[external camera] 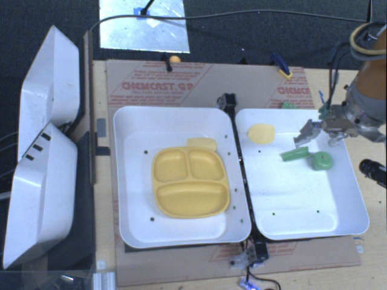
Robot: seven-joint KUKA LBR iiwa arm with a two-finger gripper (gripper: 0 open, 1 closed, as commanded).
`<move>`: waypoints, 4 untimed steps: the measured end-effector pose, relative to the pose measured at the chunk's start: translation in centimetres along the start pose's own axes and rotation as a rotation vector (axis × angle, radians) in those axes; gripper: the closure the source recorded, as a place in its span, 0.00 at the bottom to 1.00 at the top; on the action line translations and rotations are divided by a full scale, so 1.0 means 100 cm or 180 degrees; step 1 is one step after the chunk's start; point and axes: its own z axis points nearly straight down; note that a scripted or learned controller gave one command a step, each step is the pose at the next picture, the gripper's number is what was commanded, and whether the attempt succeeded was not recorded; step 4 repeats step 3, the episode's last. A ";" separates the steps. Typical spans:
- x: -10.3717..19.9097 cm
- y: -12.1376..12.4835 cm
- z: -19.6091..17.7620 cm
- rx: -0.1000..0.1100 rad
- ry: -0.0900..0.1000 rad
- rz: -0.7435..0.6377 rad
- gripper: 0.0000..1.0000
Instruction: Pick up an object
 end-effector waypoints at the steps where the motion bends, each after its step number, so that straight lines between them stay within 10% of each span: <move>1: -0.027 -0.046 0.119 0.0030 0.0003 0.0012 0.00; 2: -0.011 0.037 0.049 -0.0022 -0.0003 -0.0011 0.00; 4: -0.010 0.000 0.022 -0.0005 0.0000 0.0002 0.00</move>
